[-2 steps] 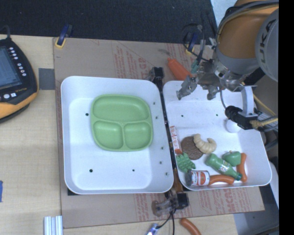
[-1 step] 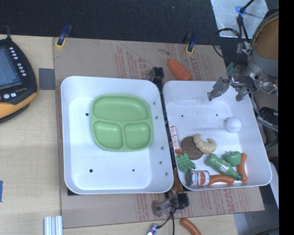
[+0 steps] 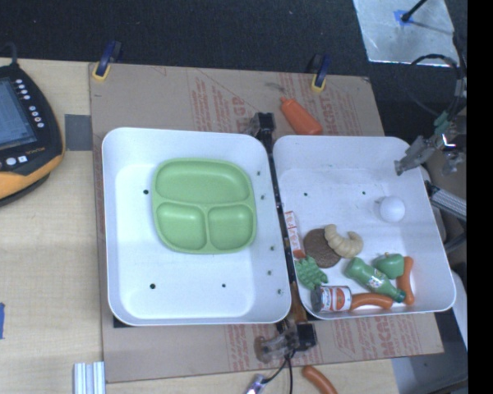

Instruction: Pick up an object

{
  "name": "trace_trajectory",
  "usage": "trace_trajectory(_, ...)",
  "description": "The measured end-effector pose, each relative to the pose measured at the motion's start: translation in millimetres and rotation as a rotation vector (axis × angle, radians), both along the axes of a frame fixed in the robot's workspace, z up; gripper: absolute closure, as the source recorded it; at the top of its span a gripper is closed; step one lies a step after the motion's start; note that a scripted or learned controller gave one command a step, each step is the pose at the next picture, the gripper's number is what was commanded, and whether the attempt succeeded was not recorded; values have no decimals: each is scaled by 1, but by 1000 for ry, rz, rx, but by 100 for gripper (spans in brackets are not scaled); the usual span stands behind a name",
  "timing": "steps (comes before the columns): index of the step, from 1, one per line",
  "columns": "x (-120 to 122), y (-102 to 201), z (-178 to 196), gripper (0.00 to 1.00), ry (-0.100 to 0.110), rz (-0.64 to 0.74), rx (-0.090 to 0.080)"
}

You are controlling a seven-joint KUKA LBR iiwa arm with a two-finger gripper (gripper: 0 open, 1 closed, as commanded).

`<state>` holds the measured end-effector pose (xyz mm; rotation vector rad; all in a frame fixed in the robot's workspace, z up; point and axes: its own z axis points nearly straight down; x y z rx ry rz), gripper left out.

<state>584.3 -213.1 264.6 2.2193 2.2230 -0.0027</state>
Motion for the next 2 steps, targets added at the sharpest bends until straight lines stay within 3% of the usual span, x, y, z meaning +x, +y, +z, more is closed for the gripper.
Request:
trace_trajectory(1,54,85,-160,0,5,3,2)
trace_trajectory(2,-71,76,-131,0,3,3,1)
